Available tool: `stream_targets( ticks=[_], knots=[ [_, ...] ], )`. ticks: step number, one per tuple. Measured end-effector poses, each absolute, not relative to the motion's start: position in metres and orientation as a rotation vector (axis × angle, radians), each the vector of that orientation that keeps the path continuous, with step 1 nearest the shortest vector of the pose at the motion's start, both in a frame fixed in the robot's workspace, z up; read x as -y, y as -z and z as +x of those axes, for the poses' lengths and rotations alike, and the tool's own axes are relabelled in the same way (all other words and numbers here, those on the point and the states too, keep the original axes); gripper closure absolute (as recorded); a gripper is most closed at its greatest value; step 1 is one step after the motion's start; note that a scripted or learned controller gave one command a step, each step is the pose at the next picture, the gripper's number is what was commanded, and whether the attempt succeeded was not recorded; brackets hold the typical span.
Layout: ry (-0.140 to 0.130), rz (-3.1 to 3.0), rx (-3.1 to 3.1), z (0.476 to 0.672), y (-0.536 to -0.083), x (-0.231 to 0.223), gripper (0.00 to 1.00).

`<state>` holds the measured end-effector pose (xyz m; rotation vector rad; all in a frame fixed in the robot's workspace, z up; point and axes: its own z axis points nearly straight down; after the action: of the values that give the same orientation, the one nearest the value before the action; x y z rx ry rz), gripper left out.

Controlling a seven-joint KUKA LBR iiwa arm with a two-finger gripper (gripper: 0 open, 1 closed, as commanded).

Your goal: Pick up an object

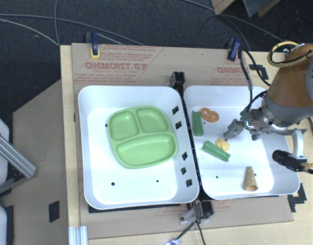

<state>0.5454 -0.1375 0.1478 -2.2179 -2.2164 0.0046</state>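
Observation:
The right bin (279, 188) holds several small items. A green stick (197, 123) lies by its left wall, with an orange pretzel (209, 115) just right of it. A green block (216, 150) lies lower down, touching a small yellow piece (223, 145). A tan cone (250, 179) rests near the front wall. My gripper (244, 131) hangs over the middle of this bin, right of the yellow piece and apart from it. It is open, with nothing between its fingers (232, 130).
The left bin (95, 177) bears a green divided plate (141, 136). A black divider with clips (183, 137) runs between the two bins. The arm's orange band (291, 83) and cables stand over the right bin's far right side.

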Motion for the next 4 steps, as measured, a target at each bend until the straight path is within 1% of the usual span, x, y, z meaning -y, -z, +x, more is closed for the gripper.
stream_targets(
  ticks=[1,2,3,4],
  knots=[
    [0.001,-2.222,2.218,0.549,-0.087,0.140,0.00],
    [0.004,-2.223,2.222,0.551,-0.089,0.141,0.00],
    [0.013,-2.224,2.224,0.553,-0.101,0.140,1.00],
    [0.004,-2.223,2.225,0.556,-0.144,0.138,1.00]
  ],
)
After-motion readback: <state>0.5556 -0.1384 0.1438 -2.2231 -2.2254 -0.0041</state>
